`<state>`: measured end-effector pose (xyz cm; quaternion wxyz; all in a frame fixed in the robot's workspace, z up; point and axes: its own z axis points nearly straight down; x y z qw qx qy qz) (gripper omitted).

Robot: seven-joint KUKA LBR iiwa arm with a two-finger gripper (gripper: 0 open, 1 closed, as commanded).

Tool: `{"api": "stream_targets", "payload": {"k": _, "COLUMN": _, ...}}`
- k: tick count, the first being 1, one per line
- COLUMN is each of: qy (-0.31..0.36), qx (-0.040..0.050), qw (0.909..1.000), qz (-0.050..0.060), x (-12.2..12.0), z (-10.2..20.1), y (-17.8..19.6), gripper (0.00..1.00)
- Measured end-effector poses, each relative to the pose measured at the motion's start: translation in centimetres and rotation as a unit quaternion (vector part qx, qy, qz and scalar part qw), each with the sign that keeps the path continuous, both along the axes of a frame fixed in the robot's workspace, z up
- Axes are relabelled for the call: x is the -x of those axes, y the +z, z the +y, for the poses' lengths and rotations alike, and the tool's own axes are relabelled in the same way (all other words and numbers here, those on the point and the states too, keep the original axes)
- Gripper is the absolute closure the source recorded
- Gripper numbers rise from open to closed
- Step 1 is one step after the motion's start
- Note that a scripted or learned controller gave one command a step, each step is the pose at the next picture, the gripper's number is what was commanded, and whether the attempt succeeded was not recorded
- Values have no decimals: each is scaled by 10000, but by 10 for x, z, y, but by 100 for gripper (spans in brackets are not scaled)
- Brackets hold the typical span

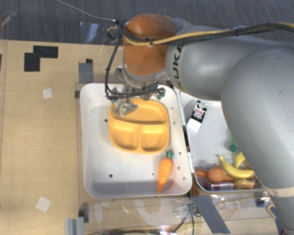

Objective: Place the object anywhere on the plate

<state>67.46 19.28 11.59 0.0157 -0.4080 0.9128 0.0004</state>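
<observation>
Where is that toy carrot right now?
The carrot lies in the left white bin, near its lower right corner, just below the yellow plate and not on it. The gripper hovers over the plate's upper left part.

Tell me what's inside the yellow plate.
The yellow plate shows bare front compartments. The gripper hangs over its back left part, hiding what lies beneath. The carrot lies outside it, in the bin.

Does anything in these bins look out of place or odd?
One thing: the toy carrot lies in the left bin beside the yellow plate, near its lower right corner, not on it. The gripper hovers over the plate's upper left part. The banana and other toys are heaped in the right bin.
</observation>
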Motion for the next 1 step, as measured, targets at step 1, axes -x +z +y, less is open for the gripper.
{"api": "stream_targets", "payload": {"k": 1, "qy": -2, "qx": -4, "qw": 10000, "qz": -15, "x": -1, "z": 0, "y": 1, "gripper": 0}}
